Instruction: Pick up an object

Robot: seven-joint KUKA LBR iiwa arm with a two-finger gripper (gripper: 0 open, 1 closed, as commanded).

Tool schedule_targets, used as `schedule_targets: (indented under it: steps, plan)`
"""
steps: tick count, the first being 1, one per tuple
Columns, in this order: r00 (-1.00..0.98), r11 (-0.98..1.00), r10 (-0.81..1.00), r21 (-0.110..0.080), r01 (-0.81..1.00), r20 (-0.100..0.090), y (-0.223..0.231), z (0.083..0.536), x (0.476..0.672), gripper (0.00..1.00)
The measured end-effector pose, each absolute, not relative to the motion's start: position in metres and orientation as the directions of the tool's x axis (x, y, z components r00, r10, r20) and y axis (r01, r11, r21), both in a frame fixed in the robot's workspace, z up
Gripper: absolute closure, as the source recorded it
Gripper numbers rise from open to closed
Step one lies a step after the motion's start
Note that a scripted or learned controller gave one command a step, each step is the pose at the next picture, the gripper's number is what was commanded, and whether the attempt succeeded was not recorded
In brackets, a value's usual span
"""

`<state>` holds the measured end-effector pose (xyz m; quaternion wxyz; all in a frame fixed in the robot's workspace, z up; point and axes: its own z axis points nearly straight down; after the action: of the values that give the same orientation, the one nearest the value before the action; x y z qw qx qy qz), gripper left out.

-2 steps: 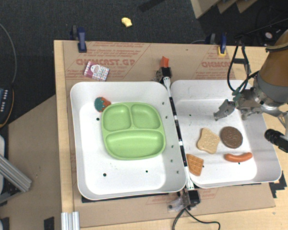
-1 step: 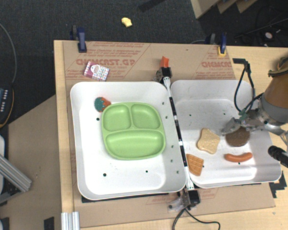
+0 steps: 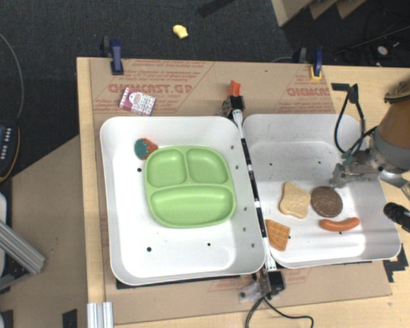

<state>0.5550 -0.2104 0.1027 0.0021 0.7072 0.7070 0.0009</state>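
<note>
Two white bins side by side: left bin has one green divided plate and one small round red-green toy touching its top-left corner. Right bin has four food toys: bread slice, brown patty, sausage, waffle by the divider. Gripper sits low just above-right of the patty, nothing between it and the food; can't tell jaw state.
</note>
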Motion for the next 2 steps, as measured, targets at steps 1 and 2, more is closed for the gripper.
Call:
schedule_targets:
  steps: [1,2]
  plan:
    - [0.001,-0.001,1.000,0.003,1.000,-0.001,-0.210,0.102,0.555,0.00]
    - [0.000,0.000,1.000,0.005,1.000,-0.002,-0.175,0.086,0.527,0.00]
